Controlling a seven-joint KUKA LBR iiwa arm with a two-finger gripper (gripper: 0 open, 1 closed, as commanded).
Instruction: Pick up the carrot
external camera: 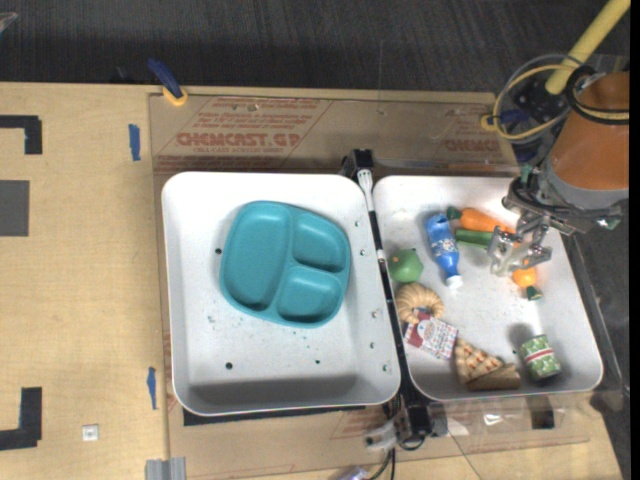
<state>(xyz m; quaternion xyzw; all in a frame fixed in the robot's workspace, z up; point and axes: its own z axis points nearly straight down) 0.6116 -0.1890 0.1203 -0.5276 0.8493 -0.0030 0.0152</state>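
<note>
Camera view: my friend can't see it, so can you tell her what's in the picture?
A robot's gripper hovers over the right bin, beside an orange carrot and a blue bottle. More toy food lies nearby. The left bin holds a teal divided plate.

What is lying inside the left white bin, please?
A teal divided plate lies inside the left bin. Whatever is beneath the plate is covered.

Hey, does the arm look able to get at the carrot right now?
Probably yes. The tool hangs over the right bin, just right of the carrot. The carrot's top looks uncovered, though the blue bottle lies close on its left.
</note>
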